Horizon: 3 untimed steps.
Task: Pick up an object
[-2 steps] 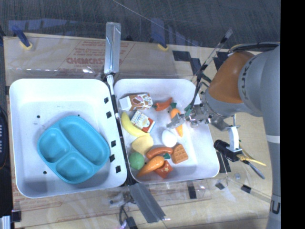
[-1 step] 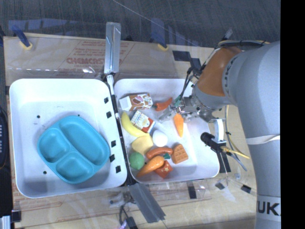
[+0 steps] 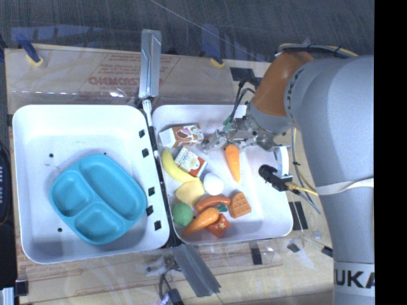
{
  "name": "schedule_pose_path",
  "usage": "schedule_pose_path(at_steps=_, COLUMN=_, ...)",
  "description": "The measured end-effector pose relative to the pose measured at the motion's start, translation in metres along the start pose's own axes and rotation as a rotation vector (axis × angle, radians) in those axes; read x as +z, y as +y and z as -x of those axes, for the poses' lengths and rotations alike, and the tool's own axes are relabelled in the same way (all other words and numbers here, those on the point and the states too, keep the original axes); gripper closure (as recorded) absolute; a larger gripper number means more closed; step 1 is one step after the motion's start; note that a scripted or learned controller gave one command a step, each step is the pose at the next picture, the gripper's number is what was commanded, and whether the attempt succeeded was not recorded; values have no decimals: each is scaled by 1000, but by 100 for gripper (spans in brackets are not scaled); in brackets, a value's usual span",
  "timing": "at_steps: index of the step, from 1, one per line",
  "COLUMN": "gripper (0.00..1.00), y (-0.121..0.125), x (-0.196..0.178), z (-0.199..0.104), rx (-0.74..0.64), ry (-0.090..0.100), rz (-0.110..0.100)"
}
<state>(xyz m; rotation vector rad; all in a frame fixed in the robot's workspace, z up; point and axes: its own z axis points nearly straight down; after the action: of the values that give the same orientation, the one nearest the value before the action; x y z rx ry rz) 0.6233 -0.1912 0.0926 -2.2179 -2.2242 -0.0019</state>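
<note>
Arm reaches in from the right, wrist bent down over the right bin (image 3: 280,224). Fingers (image 3: 224,138) low by the bin's far wall; can't tell if wide or narrow. 2 bins; 1 blue tray (image 3: 97,197) in the left bin (image 3: 38,246). 2 carrots: one orange, slim, tapered carrot (image 3: 233,162) just below the fingers, tip pointing away; second carrot (image 3: 201,220) well below, near the front.

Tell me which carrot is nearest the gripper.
The upper carrot, lying alone just below the gripper; the other carrot sits in the pile at the bin's front.
</note>
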Motion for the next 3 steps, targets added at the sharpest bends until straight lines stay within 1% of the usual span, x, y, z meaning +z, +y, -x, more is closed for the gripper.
schedule_pose_path(at_steps=1, gripper=100, y=1, x=-11, z=0, rx=-4, ry=0, rz=0)
schedule_pose_path(at_steps=2, gripper=100, y=17, x=-23, z=-40, rx=-106, ry=-2, rz=0)
schedule_pose_path(at_steps=3, gripper=100, y=-19, x=1, z=-44, rx=-144, ry=0, rz=-4)
